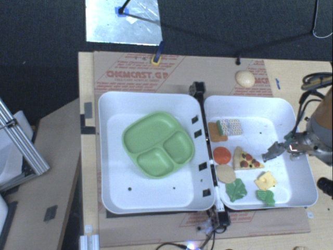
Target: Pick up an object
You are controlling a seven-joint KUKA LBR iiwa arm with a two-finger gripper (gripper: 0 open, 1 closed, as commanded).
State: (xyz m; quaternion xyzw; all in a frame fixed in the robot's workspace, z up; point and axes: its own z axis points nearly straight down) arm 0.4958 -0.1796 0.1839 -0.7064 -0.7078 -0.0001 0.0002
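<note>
- Because the task names no particular thing, any of the toy foods crowded in the right bin (281,108) could be the target, and the pizza slice (246,159) lies nearest the gripper (274,151).
- The gripper hangs over the right part of that bin, its tip just right of the pizza slice and above the yellow piece (266,180); nothing shows between its fingers, and I cannot tell from this slant whether they are parted or closed.
- The other foods sit along the bin's left wall: a brown piece (216,131) touching a speckled block (230,126), a red round (222,154), a tan round (226,173), and a green leafy piece (236,190); a smaller green piece (266,196) lies below the yellow one.
- The left bin (112,139) holds a green divided plate (158,145), well apart from the arm.
- Risk, as I judge it: the pizza slice is flat and thin, so the fingers may close above it or skid off its edge.
- The pieces lie close together, so a descent slightly off line could nudge the yellow piece or the red round, or catch two things at once.
- A descent too near the bin's right wall could press a finger against the rim.
</note>
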